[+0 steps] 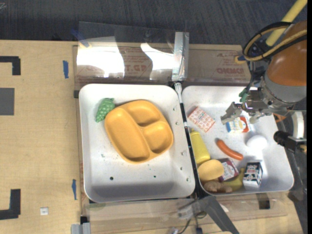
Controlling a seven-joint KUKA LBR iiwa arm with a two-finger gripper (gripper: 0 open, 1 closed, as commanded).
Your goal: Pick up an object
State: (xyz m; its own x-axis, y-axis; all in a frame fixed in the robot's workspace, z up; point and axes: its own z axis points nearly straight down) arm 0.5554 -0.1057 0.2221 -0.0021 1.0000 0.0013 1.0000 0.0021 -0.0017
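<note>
White plastic makes up both bins: the left bin (92,145) and the right bin (278,177). The claw (242,112) hangs over the far half of the right bin with its two fingers spread wide and nothing between them. Directly under it lies a small red-and-white carton (238,125), squat, with its longer side running roughly along the bin's far edge; one finger tip sits just off its left end, the other over its right end.

Just beyond the carton toward the near edge, an orange sausage (229,149) lies slantwise, its long axis running from upper left down to lower right. A white ball (257,142) rests beside it, close to the right edge. Left of the claw, a red-patterned packet (201,119) lies tilted near the shared wall. A yellow bottle (199,146) stretches along that wall, neck pointing to the far edge. At the near edge crowd a yellow lemon (210,169), a dark wrapper (229,170), a banana (236,182), and a small printed box (252,173).

The left bin carries a big orange divided tray (139,129) with green grapes (104,108) touching its far-left corner.
</note>
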